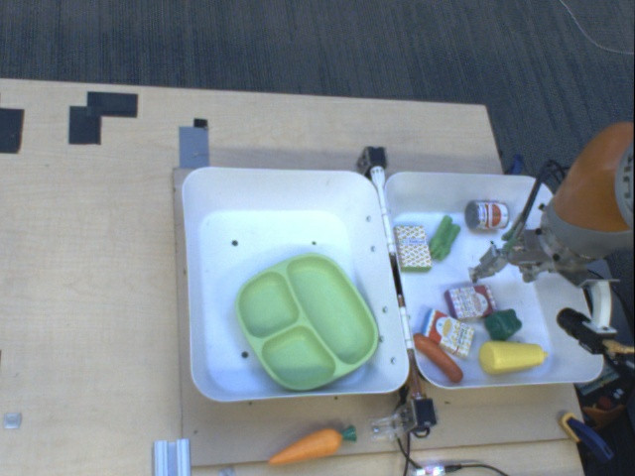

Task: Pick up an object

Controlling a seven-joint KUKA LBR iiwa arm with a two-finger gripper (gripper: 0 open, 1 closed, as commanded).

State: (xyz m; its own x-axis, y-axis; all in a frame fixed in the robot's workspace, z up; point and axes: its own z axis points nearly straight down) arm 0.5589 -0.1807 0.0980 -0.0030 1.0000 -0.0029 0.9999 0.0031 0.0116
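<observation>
With the gripper (488, 263) hovering in the right bin (566, 181) just above the small red-and-white packet (469, 301), its fingers seemingly spread though too blurred to be sure, it should descend straight and centred before closing.

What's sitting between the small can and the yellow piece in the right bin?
In the camera view, between the can and yellow piece lie the gripper, a red-white packet and a dark green piece.

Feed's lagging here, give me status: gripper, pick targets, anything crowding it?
Gripper low over right bin, nothing between fingers. Nearest: red-and-white packet. Can, green pepper, yellow piece close around. Green tray in left bin.
</observation>
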